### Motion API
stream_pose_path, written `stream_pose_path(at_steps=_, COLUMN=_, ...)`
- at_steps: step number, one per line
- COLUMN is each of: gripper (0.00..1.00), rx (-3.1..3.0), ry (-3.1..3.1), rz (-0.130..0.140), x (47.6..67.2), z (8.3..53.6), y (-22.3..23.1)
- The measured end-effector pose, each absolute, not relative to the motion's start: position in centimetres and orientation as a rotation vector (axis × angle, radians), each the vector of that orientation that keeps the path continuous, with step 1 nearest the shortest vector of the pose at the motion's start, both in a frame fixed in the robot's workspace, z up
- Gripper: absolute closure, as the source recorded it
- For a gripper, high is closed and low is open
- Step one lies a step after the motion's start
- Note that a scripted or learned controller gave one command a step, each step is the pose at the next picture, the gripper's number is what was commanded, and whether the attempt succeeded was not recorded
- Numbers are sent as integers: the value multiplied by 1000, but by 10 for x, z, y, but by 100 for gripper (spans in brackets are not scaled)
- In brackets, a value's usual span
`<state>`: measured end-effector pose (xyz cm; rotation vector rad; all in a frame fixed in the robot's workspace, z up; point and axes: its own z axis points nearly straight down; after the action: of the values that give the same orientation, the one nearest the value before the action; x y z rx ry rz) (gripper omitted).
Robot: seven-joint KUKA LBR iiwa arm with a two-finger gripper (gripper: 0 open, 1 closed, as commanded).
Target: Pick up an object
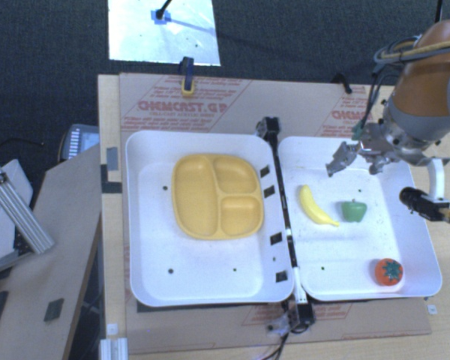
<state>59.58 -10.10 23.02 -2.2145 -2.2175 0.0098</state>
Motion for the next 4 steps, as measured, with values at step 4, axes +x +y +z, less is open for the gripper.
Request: stream_pose_path(at_steps=4, gripper=0, rx=-2219, ry=-2221, rz=2, x=588, z=82, y=-101)
